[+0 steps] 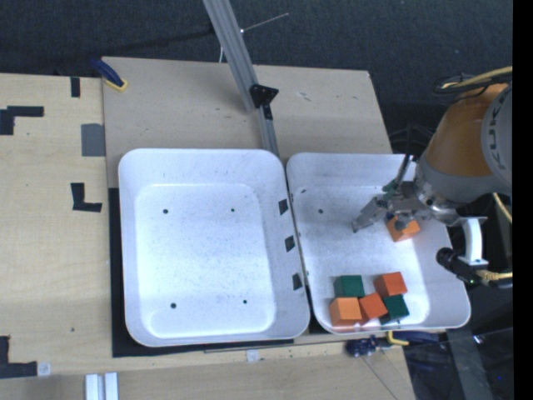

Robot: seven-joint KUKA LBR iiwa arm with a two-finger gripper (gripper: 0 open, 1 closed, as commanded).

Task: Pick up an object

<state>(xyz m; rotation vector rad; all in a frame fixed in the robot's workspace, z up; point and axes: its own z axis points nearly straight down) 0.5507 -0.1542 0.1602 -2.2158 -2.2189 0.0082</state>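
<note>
Plywood worktop [208, 107] is seen carrying two white bins, the left bin [200, 244] bare. Over the right bin [333, 223] the hand [398, 215] is seen closed on an orange block [405, 229], apparently lifted. Lifting clear is judged next. Five blocks [369, 298] are clustered at the near edge. No writing can be read.

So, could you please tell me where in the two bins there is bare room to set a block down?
The left bin has bare floor from wall to wall. In the right bin, the far-left floor is free; the near edge is crowded by the block cluster, and the gripper with an orange block occupies the far right.
</note>
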